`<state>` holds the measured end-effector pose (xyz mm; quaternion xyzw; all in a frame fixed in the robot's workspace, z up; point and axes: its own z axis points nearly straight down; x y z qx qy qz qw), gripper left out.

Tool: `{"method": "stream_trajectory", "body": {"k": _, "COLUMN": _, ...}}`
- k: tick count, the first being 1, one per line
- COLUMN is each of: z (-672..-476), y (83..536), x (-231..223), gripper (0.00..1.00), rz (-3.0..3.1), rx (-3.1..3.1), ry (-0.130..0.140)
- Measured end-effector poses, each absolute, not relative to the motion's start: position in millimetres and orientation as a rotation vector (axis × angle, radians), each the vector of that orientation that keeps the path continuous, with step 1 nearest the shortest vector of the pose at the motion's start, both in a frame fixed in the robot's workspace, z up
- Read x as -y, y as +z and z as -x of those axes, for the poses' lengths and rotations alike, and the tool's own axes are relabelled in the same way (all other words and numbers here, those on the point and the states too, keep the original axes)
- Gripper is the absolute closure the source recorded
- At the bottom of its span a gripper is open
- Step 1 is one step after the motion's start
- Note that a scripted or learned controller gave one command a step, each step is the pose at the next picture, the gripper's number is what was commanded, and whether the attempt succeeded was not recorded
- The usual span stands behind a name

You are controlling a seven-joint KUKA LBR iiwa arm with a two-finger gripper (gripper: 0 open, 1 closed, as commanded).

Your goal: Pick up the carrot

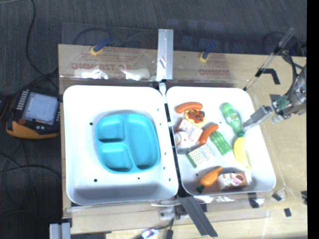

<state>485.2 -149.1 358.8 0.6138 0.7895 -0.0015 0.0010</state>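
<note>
Below-left of your hand [245,124], well apart, the carrot [209,176] lies w/ long axis slanting up-right; can't tell if hand's clenched or released.

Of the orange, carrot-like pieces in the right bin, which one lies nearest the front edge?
The orange carrot with the green tip, beside the brown carton. The other orange piece and the sausage lie farther back.
</note>
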Motion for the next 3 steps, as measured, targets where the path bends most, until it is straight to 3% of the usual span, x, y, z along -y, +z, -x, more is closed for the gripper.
{"method": "stream_trajectory", "body": {"k": 1, "z": -538.9, "y": 269.2, "x": 177.4, "gripper": 0.00, "rz": -1.928, "rx": -2.481, "ry": -0.006}}
{"method": "stream_trajectory", "body": {"k": 2, "z": -523.1, "y": 222.9, "x": 206.4, "gripper": 0.00, "rz": -1.815, "rx": -2.566, "ry": -0.005}}
{"method": "stream_trajectory", "body": {"k": 3, "z": -483.1, "y": 122.5, "x": 174.9, "gripper": 0.00, "rz": -1.922, "rx": -2.491, "ry": -0.003}}
